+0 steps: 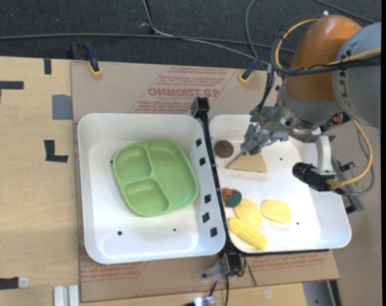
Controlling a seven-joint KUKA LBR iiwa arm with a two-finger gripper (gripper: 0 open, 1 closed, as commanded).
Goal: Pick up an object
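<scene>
My gripper (pixel 251 146) hangs over the far part of the right bin (pixel 326 225), just above the tan wedge-shaped piece (pixel 249 164). A brown round piece (pixel 224 148) lies to its left near the divider. Toward the front of the same bin sit a red and green piece (pixel 231 197), a yellow corn cob (pixel 247 234), a pale yellow piece (pixel 247 211) and a yellow oval piece (pixel 276 211). Nothing shows between the fingers.
The left bin (pixel 97 234) holds a green divided plate (pixel 155 176). A black clip-lined divider (pixel 205 171) separates the bins. The arm's orange band and cables occupy the upper right, with a black fitting (pixel 311 176) over the right bin.
</scene>
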